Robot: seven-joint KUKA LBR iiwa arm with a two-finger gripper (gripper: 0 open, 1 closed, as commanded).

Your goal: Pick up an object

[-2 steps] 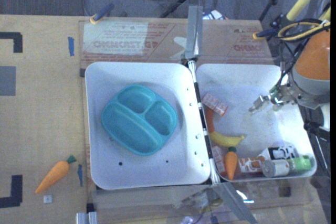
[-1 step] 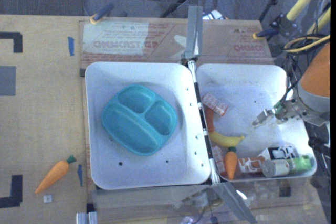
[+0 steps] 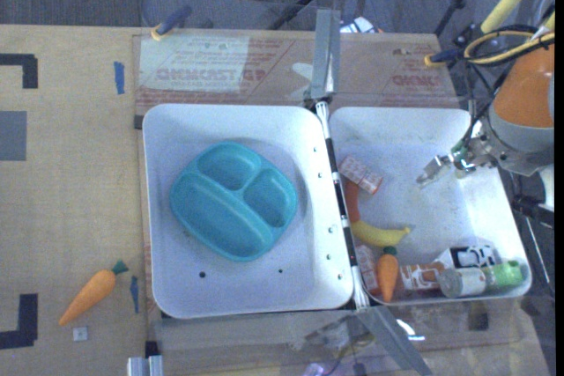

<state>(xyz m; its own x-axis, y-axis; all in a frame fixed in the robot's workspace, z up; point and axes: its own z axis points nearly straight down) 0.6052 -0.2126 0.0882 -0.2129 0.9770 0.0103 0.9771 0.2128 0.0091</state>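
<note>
I see gripper [image 3: 443, 165] over right bin [image 3: 493, 211], fingers spread, grasping nothing | banana [image 3: 381, 233], carrot [image 3: 387, 274], bottle [image 3: 480, 279] at bin's front | plate [image 3: 234, 200] in left bin [image 3: 167, 216]

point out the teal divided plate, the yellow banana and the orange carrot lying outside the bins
teal divided plastic plate [image 3: 233, 200], camera view, on the ridge between its compartments
yellow banana [image 3: 379, 233], camera view, mid-body of the curve
orange carrot with green top [image 3: 86, 296], camera view, middle of the orange body

Fixed overhead camera, slanted down, both bins [image 3: 233, 123]
</note>
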